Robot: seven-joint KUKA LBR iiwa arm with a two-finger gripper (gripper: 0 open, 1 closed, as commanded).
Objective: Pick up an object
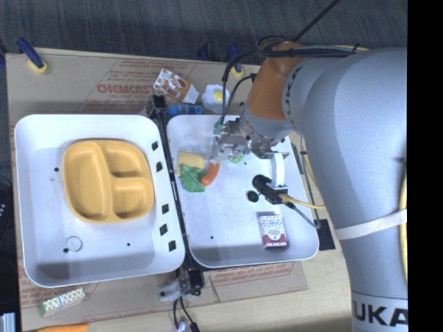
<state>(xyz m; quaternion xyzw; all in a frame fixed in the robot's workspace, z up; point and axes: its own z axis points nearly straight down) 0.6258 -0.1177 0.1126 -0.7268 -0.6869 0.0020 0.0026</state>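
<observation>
Gripper (pixel 223 146) low in the right bin (pixel 228 244), whether clenched or released I cannot tell, tip just above the toy carrot (pixel 210 173) — carrot beside green leaf (pixel 192 179) and yellow block (pixel 191 160), red card box (pixel 272 229) well apart — yellow divided tray (pixel 108 180) in left bin (pixel 34 185).

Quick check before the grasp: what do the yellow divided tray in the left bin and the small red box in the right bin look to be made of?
The yellow divided tray looks like moulded plastic with a smooth matte finish: rounded compartment edges, even colour, soft highlights. The small red box looks like printed cardboard, judging by its flat faces, sharp corners and label graphics, though the print is too small to read.
</observation>
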